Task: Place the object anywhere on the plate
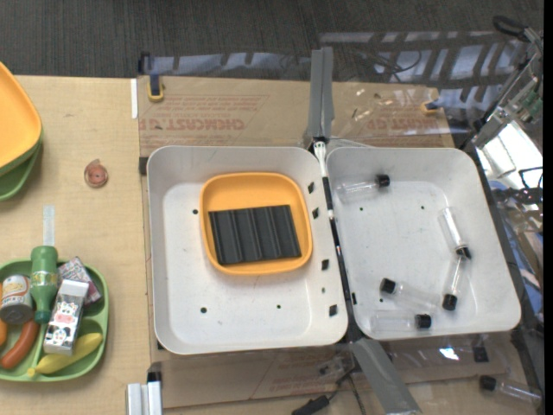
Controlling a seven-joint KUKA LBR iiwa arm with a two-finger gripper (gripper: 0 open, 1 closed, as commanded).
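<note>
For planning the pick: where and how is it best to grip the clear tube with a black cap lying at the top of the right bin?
Probably the clear tube with a black cap at mid-body, from above, fingers across its narrow width: it lies flat and apart from the others.

Smooth orange plastic plate (256, 194) bearing matt, ribbed black slab (255, 235); glossy white bins (173, 232); clear tubes (450, 227) at 3 o'clock.

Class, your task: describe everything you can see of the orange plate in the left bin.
The orange plate is a rounded square with a raised rim, matte and plastic-looking. It lies flat on the floor of the left bin, in its upper middle, its right edge close to the bin's right wall. A dark grey ridged rectangular block rests on it, covering most of its lower half and slightly tilted. Nothing else touches it.
</note>
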